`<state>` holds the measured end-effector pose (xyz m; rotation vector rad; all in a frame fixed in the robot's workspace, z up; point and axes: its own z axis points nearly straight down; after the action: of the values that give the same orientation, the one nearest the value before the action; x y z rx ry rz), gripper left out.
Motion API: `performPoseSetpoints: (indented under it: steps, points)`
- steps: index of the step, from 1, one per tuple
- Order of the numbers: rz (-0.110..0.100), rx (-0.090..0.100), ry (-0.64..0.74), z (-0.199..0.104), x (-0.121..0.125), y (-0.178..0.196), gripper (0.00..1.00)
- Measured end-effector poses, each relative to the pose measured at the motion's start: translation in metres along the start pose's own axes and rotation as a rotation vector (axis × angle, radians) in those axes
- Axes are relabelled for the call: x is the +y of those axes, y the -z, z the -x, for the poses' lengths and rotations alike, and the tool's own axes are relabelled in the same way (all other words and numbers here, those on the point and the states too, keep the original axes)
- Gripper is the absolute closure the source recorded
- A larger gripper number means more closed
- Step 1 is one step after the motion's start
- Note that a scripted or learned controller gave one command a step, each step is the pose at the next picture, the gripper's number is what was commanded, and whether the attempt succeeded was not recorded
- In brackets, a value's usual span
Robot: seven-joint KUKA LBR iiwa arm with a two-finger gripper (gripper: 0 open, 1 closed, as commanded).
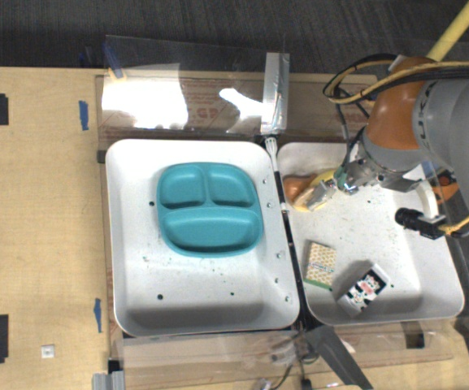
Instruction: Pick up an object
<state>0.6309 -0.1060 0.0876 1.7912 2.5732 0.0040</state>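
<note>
Hovering in the right bin [429, 291], tool [322, 193] grip state unclear; no label on packets legible.

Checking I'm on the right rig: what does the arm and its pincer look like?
The arm is grey with an orange band above the wrist. Black and yellow cables loop beside the band. The pincer looks small, metallic and pale.

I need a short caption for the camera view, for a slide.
Arm's end effector low in the right bin near an orange object; teal tray in the left bin.
</note>
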Motion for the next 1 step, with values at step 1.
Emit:
performPoseSetpoints:
  steps: [1]
  points:
    - [-0.038,0.018,0.039,0.0110,0.0254,0.0069,0.00]
